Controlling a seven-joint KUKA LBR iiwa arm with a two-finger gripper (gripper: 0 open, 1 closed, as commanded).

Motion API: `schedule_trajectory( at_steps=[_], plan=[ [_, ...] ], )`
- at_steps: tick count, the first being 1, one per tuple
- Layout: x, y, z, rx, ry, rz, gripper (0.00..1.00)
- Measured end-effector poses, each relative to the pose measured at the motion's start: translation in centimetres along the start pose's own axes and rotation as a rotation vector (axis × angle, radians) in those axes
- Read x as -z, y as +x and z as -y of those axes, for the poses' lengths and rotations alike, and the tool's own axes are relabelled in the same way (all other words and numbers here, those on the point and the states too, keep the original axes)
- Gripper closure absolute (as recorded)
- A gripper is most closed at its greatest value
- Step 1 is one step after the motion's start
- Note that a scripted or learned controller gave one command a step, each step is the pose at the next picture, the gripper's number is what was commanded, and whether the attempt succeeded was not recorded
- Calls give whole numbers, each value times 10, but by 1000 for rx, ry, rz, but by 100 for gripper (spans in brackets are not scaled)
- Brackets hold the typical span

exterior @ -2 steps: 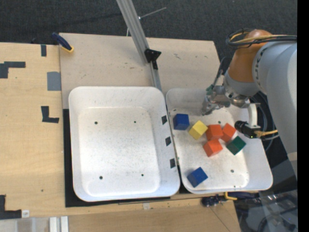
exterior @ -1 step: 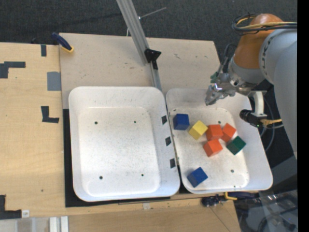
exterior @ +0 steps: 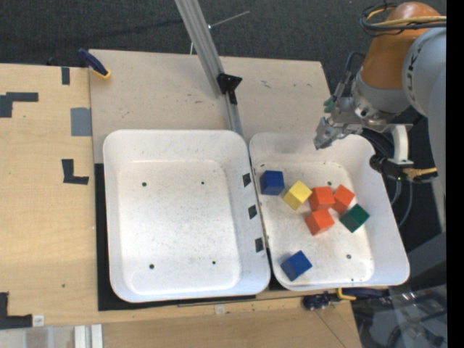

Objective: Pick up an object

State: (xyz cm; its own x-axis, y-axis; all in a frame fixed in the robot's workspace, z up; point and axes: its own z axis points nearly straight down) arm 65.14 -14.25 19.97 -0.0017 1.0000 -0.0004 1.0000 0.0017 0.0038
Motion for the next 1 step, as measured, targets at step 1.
schedule_trajectory(
  at_steps=[1],
  plan=[
    [54,0,-1,0,-1,1,100]
  ],
)
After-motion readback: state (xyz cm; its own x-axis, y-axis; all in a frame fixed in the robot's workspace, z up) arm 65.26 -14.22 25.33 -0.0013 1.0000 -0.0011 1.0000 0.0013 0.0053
